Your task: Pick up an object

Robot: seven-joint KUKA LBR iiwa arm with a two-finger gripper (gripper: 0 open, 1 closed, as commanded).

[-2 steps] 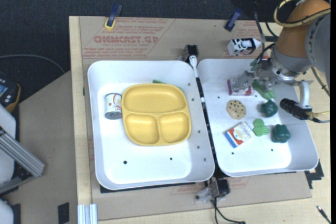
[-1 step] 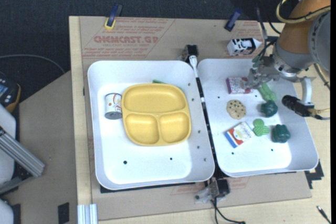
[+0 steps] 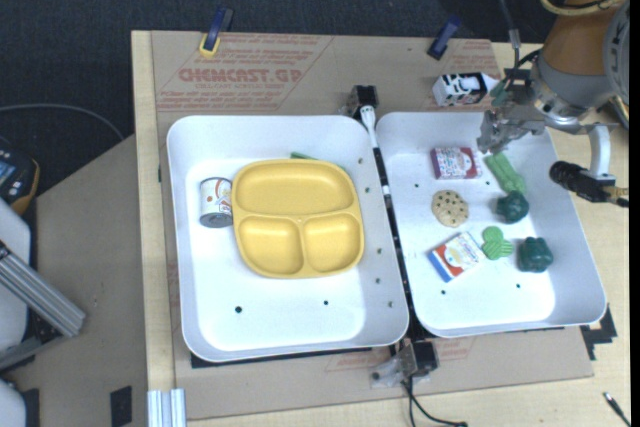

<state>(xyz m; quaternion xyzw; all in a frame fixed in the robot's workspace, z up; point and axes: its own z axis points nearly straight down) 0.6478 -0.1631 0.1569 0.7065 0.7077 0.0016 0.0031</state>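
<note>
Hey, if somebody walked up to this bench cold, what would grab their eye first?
Probably the big yellow divided plate in the left bin, with a small can lying against its left edge. Next, the right bin with its scatter of small items, where the gripper hangs over the far end of a light green piece.

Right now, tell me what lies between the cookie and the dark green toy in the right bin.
In the camera view, a small light green toy lies between the cookie and the dark green toy.
</note>
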